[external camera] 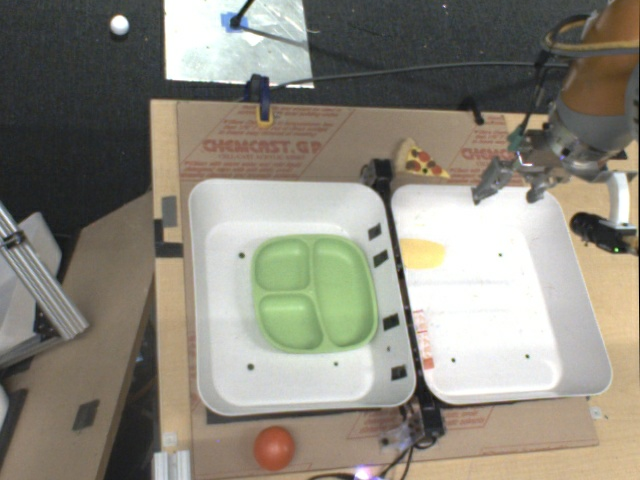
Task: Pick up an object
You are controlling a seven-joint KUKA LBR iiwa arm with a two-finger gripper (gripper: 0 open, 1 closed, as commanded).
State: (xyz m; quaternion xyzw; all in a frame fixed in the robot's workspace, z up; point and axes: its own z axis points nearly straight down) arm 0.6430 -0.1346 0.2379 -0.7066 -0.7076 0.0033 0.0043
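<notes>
camera view, target: I'd go for the yellow piece, lying in the right bin by its left wall, centre-right of frame.
camera view, fingers: gripper at upper right, fingers spread open, nothing between them.
camera view, relation: yellow piece sits down-left of the fingers, long axis roughly left-right.
camera view, feel: flat, smooth, plasticky-looking; bin glossy white.

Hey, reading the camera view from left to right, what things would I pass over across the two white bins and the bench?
Small white ball → orange-red round fruit → green three-compartment plastic tray → yellow flat piece → grey two-finger gripper, open above the right bin's far edge.
</notes>
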